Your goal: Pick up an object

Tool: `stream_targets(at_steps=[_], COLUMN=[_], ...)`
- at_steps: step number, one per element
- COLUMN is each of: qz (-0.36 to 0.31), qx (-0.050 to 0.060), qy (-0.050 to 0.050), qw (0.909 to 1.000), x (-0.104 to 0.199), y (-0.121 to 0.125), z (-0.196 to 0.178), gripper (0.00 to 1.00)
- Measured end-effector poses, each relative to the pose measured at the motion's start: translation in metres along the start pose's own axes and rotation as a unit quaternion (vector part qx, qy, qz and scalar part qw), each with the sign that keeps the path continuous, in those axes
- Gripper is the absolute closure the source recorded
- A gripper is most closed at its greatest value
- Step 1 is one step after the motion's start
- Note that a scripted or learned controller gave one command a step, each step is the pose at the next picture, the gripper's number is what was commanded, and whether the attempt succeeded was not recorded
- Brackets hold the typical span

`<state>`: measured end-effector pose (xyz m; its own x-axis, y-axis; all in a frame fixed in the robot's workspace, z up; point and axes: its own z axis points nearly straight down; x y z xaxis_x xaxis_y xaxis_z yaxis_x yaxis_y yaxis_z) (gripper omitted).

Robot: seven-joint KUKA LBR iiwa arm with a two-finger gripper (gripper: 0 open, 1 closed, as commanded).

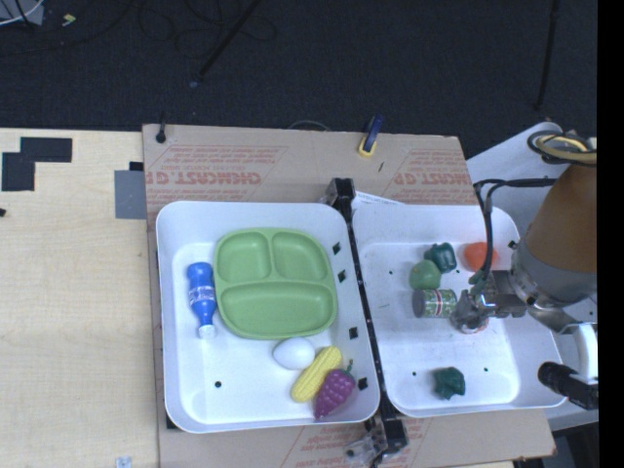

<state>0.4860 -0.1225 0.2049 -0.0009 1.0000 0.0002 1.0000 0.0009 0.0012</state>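
Nearest the table's front edge, in the right bin (526,383), a dark green lumpy piece (448,382) sits by the bin's front wall, well apart from the tool. Left bin (175,359), front-right corner: purple grape bunch (334,392), bumpy, touching a yellow corn cob (316,372); smooth white egg (292,353) just behind them. Further back in that bin, a pale green divided plate (275,283), matte plastic w/ three compartments, and a blue bottle (201,297) w/ white cap lying along its left side. Right bin, mid: tool (472,312) low over the bin floor, reaching in from the right; can't tell how far open it is or if it grips anything. Small jar (435,303), cylindrical w/ a green label, lies on its side just left of the tool, touching or nearly so. Behind the jar, two green rounded pieces (432,266); orange round piece (476,254) near the bin's back-right.
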Motion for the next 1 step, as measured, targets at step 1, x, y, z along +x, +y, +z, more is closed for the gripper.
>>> stream_targets(at_steps=[1], qz=[0.0], qx=[0.001], qy=[0.0], qw=[1.0], x=[-0.0008], y=[0.0005], z=[-0.0237], gripper=[1.0])
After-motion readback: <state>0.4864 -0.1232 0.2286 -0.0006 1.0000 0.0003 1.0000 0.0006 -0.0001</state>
